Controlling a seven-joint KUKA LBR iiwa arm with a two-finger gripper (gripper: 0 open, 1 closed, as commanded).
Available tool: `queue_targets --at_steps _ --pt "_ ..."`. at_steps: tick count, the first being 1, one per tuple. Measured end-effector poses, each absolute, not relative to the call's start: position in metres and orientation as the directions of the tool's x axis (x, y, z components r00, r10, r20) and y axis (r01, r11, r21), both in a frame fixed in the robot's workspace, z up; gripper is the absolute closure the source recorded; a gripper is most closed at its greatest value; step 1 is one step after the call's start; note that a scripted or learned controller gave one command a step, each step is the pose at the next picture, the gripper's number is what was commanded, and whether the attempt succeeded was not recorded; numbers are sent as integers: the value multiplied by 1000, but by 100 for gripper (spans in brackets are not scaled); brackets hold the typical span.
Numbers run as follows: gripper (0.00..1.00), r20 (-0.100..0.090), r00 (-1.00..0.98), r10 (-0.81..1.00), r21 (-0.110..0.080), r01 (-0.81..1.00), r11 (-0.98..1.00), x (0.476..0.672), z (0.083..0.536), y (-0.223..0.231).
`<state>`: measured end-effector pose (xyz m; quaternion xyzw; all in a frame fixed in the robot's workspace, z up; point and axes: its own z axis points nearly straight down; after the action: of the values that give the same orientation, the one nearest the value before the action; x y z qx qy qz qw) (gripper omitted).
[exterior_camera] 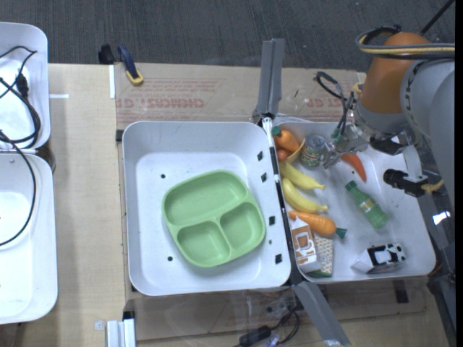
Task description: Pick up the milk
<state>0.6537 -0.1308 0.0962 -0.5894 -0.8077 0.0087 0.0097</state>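
The milk (381,257) is a small white carton with black cow patches, lying on its side in the front right corner of the right bin (423,230). My gripper (337,150) hangs low at the back of that bin, next to a small jar (312,152) and a red chilli (355,166). It is far from the milk, which lies free toward the near edge. The grey arm with its orange band (387,78) reaches in from the right.
The right bin also holds two bananas (302,186), a carrot (288,140) at the back, another carrot (316,223), a green bottle (366,205) and an orange-and-white carton (304,241). The left bin (145,194) holds a green divided plate (213,217).
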Motion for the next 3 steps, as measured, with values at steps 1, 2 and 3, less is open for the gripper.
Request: queue_targets --at_steps 1,2,3 --pt "0 6 -305 952 -26 952 305 654 96 -131" --pt "100 5 -305 952 -27 952 305 654 104 -131" --pt "0 5 -305 952 -28 952 305 654 103 -131"
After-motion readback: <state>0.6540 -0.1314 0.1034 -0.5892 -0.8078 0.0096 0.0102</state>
